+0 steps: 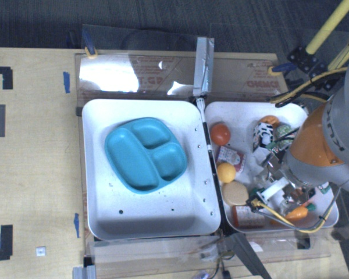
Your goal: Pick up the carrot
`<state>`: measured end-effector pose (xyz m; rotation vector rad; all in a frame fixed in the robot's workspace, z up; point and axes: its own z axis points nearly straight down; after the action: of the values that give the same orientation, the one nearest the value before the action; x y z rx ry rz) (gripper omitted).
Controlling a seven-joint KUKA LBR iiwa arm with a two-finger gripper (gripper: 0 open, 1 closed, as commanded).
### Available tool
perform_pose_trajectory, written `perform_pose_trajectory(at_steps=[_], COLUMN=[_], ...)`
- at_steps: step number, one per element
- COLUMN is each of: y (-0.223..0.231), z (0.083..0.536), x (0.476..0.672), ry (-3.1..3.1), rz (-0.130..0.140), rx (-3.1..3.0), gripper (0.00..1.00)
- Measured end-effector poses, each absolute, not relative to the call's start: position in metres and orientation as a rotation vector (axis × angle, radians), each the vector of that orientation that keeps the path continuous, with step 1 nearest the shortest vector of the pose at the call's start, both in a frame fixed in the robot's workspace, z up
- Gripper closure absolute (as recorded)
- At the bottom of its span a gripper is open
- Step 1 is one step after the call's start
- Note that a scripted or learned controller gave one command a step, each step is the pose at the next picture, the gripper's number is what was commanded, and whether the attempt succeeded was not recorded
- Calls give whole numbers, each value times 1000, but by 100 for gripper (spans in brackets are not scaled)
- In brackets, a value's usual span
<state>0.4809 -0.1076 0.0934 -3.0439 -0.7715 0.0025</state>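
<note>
Pincer point(277, 197) low in right bin point(242, 112), near carrot point(297, 212). Open or closed: cannot tell. Blue plate point(145, 154) in left bin point(99, 208).

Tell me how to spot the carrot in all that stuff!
Look in the right bin, at its near right corner under the arm's wrist. The carrot is the small orange piece lying beside the gripper. The red ball and yellow ball nearby are round; it is long and tapered.

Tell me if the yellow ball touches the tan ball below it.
Touching. The camera view shows the yellow ball resting against the tan ball, with no gap between them.
</note>
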Motion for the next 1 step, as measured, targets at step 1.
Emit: perform_pose_trajectory(at_steps=[1], y=[-96], z=[86], x=[492], ry=[-314], rz=[-3], rx=[-3128], gripper=[0])
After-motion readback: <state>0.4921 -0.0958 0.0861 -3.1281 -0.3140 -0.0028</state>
